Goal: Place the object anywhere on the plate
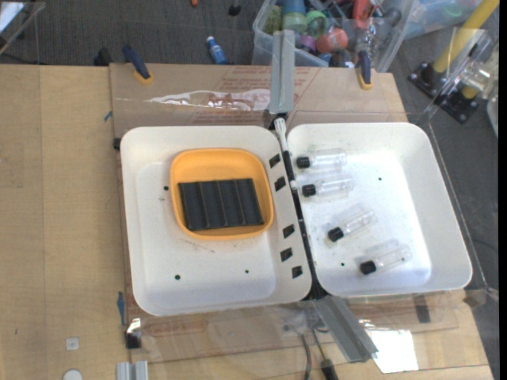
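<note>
An orange plate sits in the left white bin, and a black ridged rectangular block lies on it. In the right white bin lie several clear vials with black caps: one at the top, one below it, one in the middle and one near the front.
A metal divider bar runs down to the seam between the bins, which carries black clips. A clear box of colourful toys stands behind the bench. Blue clamps hold the cardboard at the back.
</note>
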Available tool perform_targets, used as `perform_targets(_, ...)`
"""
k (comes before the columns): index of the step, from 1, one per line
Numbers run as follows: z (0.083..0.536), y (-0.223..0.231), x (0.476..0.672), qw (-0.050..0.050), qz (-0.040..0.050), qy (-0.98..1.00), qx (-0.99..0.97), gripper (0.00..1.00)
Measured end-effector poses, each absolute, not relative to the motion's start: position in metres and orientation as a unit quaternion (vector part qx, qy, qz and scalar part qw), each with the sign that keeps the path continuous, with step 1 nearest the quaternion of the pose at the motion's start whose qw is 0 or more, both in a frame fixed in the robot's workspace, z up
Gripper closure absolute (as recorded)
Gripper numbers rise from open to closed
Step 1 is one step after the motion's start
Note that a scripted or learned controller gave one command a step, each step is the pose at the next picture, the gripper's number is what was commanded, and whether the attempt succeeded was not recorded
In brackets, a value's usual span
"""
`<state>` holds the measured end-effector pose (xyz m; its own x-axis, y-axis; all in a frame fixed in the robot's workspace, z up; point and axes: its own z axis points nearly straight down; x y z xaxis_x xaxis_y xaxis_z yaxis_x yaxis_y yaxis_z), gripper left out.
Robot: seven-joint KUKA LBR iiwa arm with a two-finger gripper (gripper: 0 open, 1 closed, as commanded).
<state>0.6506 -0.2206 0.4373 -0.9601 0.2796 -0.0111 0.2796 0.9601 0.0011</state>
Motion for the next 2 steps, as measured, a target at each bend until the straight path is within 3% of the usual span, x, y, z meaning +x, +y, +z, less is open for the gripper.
perform_targets(2,0.4370,-0.2205,0.6684,0.006,-0.0007,0.994,-0.111,1.00)
